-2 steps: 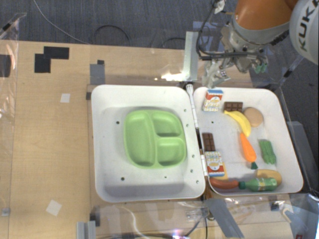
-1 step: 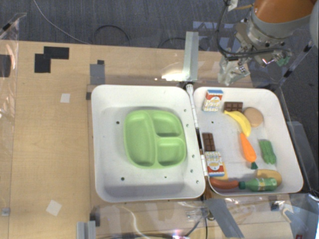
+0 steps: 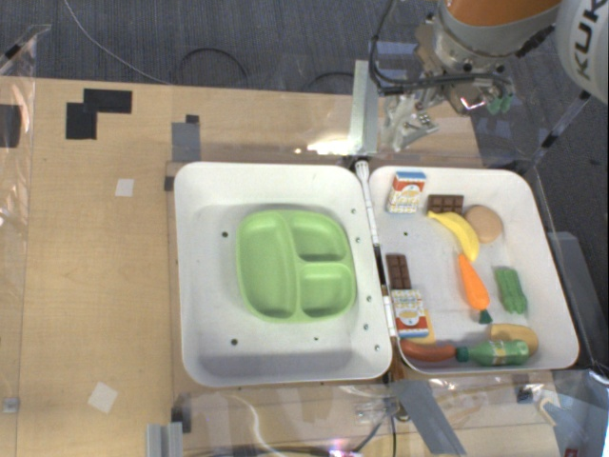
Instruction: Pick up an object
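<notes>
The metal two-finger tool (image 3: 411, 122) hangs above the far edge of the wooden desk (image 3: 86, 255), just behind the right shallow white bin (image 3: 542, 222), and I cannot tell its state because it looks small and blurred. Nothing is seen between its parts. The objects lie in the right bin, in front of the tool: a small red and white carton (image 3: 406, 192) is the nearest, then a brown chocolate bar (image 3: 444, 203), a yellow banana (image 3: 460, 233), an orange carrot (image 3: 473, 283) and a green bottle (image 3: 494, 353) at the near side. The left white bin (image 3: 190, 255) holds a green divided plate (image 3: 295, 264).
</notes>
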Controlling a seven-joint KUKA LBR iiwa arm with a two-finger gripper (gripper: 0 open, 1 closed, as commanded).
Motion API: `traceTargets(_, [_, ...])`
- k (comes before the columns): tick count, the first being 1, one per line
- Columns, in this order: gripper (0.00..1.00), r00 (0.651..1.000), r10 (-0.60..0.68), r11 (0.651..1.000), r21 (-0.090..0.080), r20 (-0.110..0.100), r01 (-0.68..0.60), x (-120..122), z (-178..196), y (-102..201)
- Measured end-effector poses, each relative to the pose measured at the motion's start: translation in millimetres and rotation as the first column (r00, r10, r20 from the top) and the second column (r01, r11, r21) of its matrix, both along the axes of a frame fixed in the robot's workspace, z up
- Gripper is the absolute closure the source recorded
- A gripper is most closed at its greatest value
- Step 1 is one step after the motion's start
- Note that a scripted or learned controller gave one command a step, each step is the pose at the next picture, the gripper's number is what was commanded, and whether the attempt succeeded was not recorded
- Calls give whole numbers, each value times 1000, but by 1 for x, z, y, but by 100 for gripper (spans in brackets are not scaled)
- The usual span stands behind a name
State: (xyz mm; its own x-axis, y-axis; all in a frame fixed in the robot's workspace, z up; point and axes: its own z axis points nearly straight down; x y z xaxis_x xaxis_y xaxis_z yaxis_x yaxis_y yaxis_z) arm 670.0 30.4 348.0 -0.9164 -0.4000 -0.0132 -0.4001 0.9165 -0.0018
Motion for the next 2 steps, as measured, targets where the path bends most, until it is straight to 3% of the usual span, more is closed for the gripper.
traceTargets(1, [100,965,264,965,-5,-4,-264,-33,-69,-62])
traceTargets(2, [100,993,120,993,0,0,-120,0,-56,6])
